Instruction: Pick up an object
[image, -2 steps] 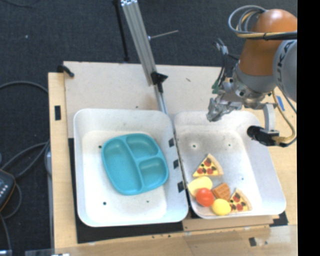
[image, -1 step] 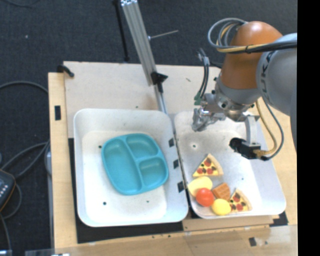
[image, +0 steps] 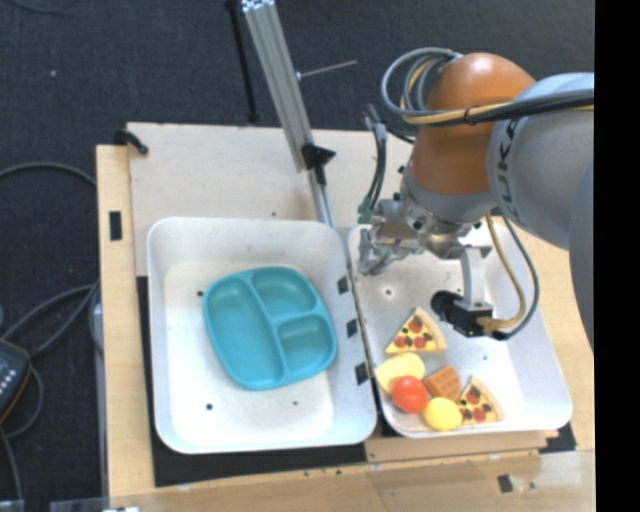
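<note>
The arm (image: 520, 130) hid the right bin's (image: 540, 380) far corner. The end effector (image: 375, 250) was too small to read. The tomato (image: 408, 393) overlapped a yellow piece (image: 392, 370).

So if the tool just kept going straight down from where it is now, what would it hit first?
Most likely the bare white floor of the right bin, near its upper left corner. The tool hangs over that spot, and the pizza slice lies off to the lower right. Depth is hard to judge here.
</note>
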